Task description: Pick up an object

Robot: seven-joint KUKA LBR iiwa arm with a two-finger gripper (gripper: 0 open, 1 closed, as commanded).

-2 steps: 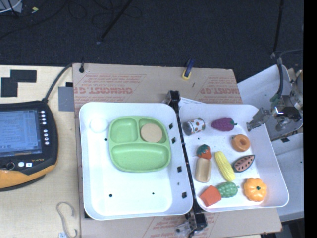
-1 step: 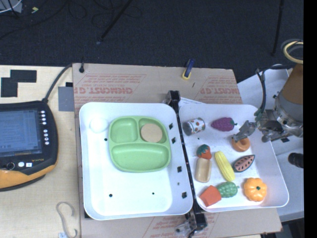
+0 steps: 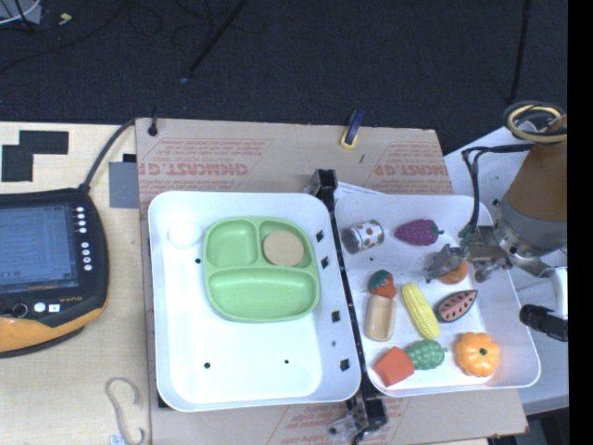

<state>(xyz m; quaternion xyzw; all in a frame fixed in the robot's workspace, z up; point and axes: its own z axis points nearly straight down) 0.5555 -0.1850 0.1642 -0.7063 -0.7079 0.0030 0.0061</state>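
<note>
Beside the green divided plate (image 3: 259, 290), right bin (image 3: 528, 364): glossy plastic corn cob (image 3: 420, 310), pumpkin (image 3: 476, 353), purple grapes (image 3: 417, 233), tin can (image 3: 363, 236) | gripper (image 3: 448, 267) over small orange toy (image 3: 453, 271); jaw state unclear | plate's upper-right compartment: round tan disc (image 3: 283, 247)

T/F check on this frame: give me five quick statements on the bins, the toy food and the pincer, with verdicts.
1. The green divided plate lies in the left bin. True.
2. A tan round disc sits in one of the plate's upper compartments. True.
3. The corn cob lies in the left bin. False: it lies in the right bin, beside the carrot.
4. The pumpkin sits at the far edge of the right bin. False: it is near the bin's front right corner.
5. The pincer is over the right bin, right of the purple grapes. True.
</note>
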